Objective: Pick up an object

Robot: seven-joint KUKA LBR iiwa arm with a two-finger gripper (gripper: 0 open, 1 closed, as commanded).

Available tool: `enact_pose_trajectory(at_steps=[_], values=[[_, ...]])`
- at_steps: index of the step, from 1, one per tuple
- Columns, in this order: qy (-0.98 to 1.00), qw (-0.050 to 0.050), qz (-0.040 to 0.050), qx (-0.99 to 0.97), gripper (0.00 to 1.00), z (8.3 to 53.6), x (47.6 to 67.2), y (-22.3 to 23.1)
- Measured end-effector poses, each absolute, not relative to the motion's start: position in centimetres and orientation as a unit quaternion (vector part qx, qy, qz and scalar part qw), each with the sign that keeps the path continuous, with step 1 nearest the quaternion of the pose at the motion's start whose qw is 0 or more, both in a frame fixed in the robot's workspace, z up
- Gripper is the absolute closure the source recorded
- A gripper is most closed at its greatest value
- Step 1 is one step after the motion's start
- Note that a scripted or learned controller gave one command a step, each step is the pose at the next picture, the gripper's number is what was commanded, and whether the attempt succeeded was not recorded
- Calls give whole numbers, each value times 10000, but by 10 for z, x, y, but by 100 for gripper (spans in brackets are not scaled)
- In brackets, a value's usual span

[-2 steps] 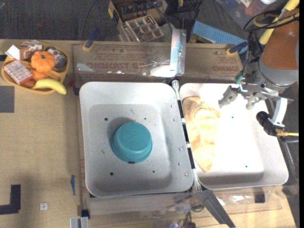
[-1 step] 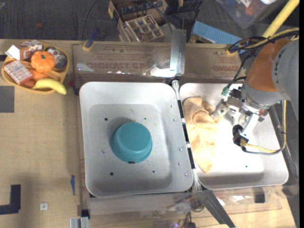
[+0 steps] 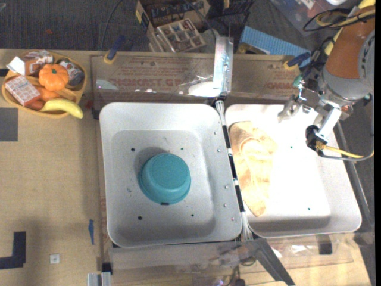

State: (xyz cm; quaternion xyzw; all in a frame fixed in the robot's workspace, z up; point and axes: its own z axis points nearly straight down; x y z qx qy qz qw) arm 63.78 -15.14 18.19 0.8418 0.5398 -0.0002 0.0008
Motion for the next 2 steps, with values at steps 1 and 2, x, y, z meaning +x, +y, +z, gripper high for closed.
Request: enact_pose_trajectory(at_steps=[1, 2], values=[[6233, -7, -7, 7820, 0, 173, 634, -157], [7379, 31, 24, 6749, 0, 90, 641, -141]])
